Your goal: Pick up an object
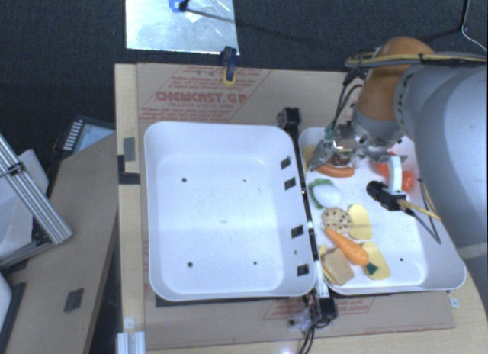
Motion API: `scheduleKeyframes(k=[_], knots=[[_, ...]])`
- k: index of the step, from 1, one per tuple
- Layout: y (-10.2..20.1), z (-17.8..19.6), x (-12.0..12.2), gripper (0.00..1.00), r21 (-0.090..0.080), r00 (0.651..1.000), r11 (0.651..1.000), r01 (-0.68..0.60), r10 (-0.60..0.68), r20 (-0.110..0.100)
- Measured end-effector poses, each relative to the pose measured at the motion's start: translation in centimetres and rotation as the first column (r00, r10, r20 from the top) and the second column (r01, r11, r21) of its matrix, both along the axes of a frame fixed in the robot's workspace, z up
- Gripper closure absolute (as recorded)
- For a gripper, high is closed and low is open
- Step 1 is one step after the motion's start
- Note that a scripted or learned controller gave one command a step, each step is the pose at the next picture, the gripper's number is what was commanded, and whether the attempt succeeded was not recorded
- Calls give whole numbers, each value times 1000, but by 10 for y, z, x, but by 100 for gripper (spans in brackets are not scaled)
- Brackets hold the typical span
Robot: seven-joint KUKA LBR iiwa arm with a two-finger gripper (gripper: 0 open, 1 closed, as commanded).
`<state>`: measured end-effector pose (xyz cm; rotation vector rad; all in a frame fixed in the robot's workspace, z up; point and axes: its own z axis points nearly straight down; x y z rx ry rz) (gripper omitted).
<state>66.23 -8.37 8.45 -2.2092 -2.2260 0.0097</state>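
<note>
Camera view: gripper (336, 154) is low in the right bin (438, 268), far-left corner, right over an orange-red sausage-like piece (335, 169) touching its tips. Piece's long axis runs left-right across the bin. Can't tell how the gripper is set or whether it has anything. Carrot (347, 244) and cookie (334, 218) lie nearer the camera, apart from it.

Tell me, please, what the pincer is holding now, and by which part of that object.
It cannot be told. The pincer is low in the right bin, right above an orange object, but no object is visibly gripped.
</note>
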Motion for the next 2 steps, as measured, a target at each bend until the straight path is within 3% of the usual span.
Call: scheduleKeyframes(k=[1,2], knots=[[-4,11,-1,100,1,1000,1000,4,-4,4],[-13,43,-18,100,0,1000,1000,7,-7,12]])
